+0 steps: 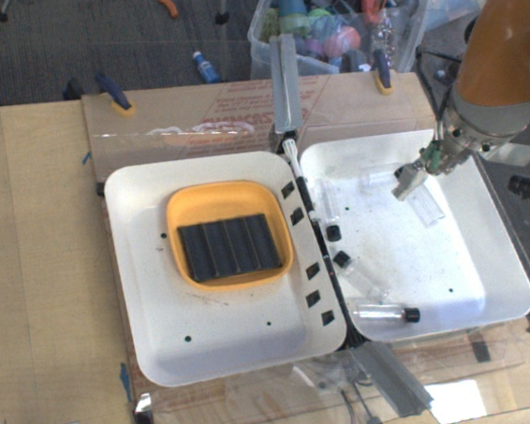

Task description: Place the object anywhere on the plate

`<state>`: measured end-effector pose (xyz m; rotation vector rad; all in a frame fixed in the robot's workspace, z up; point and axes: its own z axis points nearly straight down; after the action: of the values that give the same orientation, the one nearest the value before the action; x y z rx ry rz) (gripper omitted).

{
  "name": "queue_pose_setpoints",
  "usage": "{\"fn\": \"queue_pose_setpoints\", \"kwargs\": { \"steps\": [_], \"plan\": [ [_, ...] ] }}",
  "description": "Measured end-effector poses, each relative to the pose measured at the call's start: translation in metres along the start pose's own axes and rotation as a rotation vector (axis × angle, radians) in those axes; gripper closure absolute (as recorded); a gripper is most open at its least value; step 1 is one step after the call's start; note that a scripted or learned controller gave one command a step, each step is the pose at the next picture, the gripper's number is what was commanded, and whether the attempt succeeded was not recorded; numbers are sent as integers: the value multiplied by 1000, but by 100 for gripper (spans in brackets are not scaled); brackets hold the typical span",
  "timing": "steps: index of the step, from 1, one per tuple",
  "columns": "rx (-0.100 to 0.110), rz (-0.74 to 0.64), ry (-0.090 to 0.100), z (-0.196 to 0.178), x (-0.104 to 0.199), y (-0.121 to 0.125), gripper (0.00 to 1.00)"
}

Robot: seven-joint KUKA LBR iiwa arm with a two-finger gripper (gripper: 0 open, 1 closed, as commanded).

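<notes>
One dark ridged block [230,248], on orange plate [178,209]

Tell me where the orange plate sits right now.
The orange plate lies in the left bin, near its centre, with a dark ridged slab resting on it.

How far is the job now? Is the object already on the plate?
Looks done: a black ridged object already lies on the orange plate in the left bin. In hand: nothing visibly; the gripper is over the right bin. Left: possibly the clear tube there.
</notes>
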<state>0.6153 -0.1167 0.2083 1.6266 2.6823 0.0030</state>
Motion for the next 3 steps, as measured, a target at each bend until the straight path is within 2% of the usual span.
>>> {"fn": "queue_pose_setpoints", "kwargs": {
  "steps": [1, 2, 3],
  "plan": [
    [-1, -268, 0, 5, -2, 47, 100],
    [-2, -274, 0, -10, 28, 60, 100],
    [-1, -353, 0, -1, 44, 78, 100]
  ]
}}
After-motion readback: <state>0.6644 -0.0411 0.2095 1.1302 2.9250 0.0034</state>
